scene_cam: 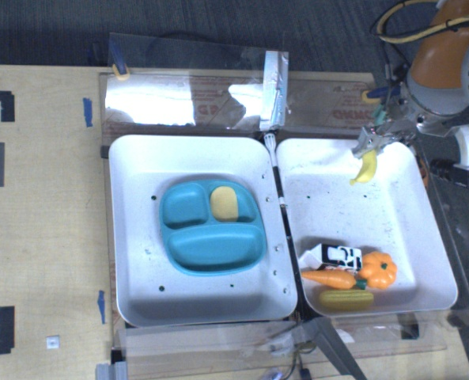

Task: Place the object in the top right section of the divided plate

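The blue divided plate (210,229) lies in the left bin (131,212). A pale yellow oval piece (225,203) rests in its top right section. My gripper (370,146) is over the far part of the right bin (424,236), near its back rim. It is shut on the top end of a small yellow banana (365,169), which hangs down from the fingertips above the bin floor. The grey arm with its orange band (444,62) comes in from the upper right.
At the near end of the right bin lie a carrot (329,278), an orange pumpkin (379,270), a black-and-white item (341,255) and a yellow-green cob (346,297). A clear plastic sheet (194,93) stands behind the left bin. Yellow cables (408,14) loop by the arm.
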`<state>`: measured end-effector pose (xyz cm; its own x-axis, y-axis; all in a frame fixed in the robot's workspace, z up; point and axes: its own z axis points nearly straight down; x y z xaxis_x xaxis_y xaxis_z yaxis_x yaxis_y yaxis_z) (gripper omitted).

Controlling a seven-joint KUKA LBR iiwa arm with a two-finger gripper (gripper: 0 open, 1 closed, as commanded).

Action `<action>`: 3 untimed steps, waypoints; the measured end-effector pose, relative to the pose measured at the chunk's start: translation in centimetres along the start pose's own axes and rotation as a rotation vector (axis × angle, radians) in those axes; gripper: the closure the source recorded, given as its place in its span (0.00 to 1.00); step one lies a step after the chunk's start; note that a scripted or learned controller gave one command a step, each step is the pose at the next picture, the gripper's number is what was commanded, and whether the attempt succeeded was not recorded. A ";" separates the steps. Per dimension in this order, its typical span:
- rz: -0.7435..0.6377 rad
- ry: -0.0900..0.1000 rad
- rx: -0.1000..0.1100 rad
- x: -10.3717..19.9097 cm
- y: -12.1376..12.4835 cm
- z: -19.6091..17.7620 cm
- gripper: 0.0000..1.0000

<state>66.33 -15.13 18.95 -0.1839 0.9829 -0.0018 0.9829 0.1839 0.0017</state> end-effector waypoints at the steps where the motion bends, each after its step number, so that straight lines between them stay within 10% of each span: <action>1: -0.458 0.004 0.003 5.0 -6.0 5.5 1.00; 2: -0.260 0.004 -0.001 12.7 -9.4 0.2 1.00; 3: -0.676 0.001 -0.003 17.6 -6.7 0.4 1.00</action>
<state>56.46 0.92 18.48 -0.7585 0.6517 -0.0029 0.6517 0.7585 0.0035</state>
